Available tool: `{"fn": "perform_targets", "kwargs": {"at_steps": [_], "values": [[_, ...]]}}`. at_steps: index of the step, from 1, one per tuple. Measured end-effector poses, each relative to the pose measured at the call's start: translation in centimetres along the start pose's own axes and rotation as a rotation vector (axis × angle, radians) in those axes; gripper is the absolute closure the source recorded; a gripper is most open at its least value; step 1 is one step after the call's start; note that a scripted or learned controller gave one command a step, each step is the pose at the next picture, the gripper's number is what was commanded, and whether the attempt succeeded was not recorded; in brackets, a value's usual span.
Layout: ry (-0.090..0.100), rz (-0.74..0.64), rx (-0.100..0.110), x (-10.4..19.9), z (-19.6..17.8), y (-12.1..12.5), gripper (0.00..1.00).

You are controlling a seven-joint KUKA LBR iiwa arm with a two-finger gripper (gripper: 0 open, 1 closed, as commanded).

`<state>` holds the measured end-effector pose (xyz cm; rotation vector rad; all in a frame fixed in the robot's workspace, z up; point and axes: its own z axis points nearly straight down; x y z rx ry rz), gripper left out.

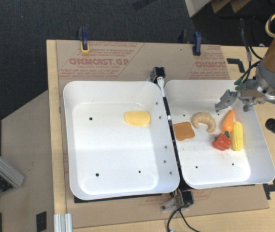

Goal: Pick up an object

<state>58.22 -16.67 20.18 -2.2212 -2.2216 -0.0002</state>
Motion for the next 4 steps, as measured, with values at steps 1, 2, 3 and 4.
{"fn": "perform_targets", "kwargs": {"at_steps": [1, 2, 3, 4], "values": [[-0.004, 0.001, -0.003, -1.6, 10.5, 1.2, 0.00], [0.003, -0.009, 0.000, 8.1, 11.8, 3.3, 0.00], [0.000, 0.000, -0.001, 7.5, 10.6, 3.2, 1.00], [0.001, -0.008, -0.014, 14.5, 1.0, 8.9, 1.00]]}}
